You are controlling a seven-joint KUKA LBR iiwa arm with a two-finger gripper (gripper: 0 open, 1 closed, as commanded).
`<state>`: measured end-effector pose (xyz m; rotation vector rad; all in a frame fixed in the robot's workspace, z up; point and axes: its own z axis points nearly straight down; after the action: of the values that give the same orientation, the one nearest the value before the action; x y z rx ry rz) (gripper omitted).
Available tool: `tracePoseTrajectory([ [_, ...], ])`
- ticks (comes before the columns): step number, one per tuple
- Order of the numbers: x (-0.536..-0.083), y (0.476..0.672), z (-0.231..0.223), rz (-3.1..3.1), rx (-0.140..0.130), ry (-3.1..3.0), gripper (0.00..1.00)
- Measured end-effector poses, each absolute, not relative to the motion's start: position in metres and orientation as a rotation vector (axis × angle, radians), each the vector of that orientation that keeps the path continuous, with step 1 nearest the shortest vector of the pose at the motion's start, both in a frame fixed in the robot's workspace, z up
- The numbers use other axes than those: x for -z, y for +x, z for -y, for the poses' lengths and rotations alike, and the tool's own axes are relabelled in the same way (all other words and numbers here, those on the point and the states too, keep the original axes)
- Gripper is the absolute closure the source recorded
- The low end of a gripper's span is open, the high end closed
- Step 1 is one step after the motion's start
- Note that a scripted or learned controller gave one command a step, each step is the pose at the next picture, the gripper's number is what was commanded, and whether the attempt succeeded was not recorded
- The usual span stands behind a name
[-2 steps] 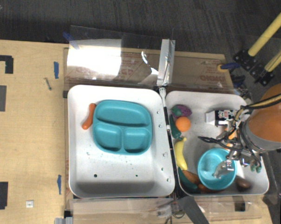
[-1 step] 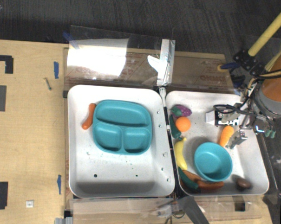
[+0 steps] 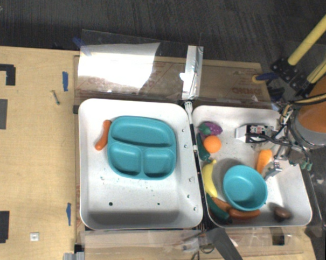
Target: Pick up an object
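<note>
**Over right bin, nothing confirmed in grip**

- I'm the gripper [image 3: 273, 167], reaching in from the right. I'm low over the right half of the right bin [image 3: 303, 198].
- Grip state: can't tell from this angle. Wrist hardware and cables clutter the view there.
- A small orange piece [image 3: 263, 159] sits right against my tip on its left side. I can't tell whether it's touching me or just beside me, so I'm not calling it held.
- The rest of the right bin is crowded:
  - A teal bowl [image 3: 245, 187] sits upright at the centre, just below and left of me.
  - A banana [image 3: 207, 177] curves along the bowl's left side, near the bin's left wall.
  - An orange round fruit [image 3: 211, 144] sits above the banana.
  - A purple item [image 3: 210, 128] is behind the fruit, at the back left corner. It's too small to identify.
  - An orange-red sausage-shaped piece [image 3: 244, 213] pokes out at the bowl's front edge.
  - A dark green item [image 3: 218, 209] is just left of the sausage-shaped piece.
  - A dark brown lump [image 3: 281, 213] lies alone near the front right corner.
- The left bin [image 3: 90, 193] is well apart from me.
  - It holds a teal divided plate [image 3: 141, 147], lying flat toward the back.
  - An orange stick-shaped piece [image 3: 103, 135] lies just beside the plate's left edge.
- A clear plastic sheet [image 3: 118, 66] lies behind the left bin.
</note>
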<state>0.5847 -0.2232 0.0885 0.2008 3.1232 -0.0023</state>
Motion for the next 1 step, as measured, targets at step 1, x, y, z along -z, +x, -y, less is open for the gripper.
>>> tracePoseTrajectory([
  [1, -0.1011, 0.588, 0.2205, -3.115, 0.0, 0.195, 1.0],
])
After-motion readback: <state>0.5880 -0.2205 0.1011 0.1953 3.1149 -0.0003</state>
